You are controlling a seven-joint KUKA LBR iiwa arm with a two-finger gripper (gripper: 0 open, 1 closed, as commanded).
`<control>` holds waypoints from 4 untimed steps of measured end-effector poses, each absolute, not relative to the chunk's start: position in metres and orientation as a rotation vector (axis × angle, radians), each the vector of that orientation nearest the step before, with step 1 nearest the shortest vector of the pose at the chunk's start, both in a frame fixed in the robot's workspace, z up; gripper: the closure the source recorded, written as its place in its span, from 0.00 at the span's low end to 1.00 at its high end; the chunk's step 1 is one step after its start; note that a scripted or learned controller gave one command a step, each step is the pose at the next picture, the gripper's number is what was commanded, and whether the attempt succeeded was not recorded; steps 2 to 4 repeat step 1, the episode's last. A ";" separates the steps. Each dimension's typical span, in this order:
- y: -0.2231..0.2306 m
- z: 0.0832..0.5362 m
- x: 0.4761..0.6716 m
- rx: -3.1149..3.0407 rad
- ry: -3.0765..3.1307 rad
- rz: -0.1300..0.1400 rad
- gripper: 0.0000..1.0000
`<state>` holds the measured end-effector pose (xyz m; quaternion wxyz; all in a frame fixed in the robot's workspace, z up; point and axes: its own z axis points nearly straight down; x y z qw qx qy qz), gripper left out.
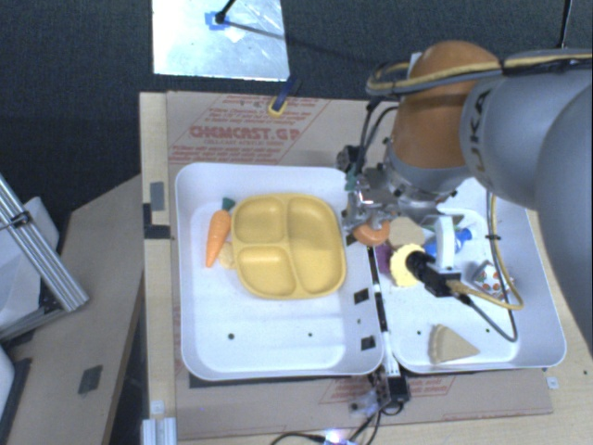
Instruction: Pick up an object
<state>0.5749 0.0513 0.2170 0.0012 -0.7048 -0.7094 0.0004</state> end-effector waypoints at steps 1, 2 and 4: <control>0.056 0.233 0.574 -2.216 -2.228 -0.004 1.00; 0.056 0.233 0.574 -2.216 -2.228 -0.004 1.00; 0.056 0.233 0.574 -2.216 -2.228 -0.004 1.00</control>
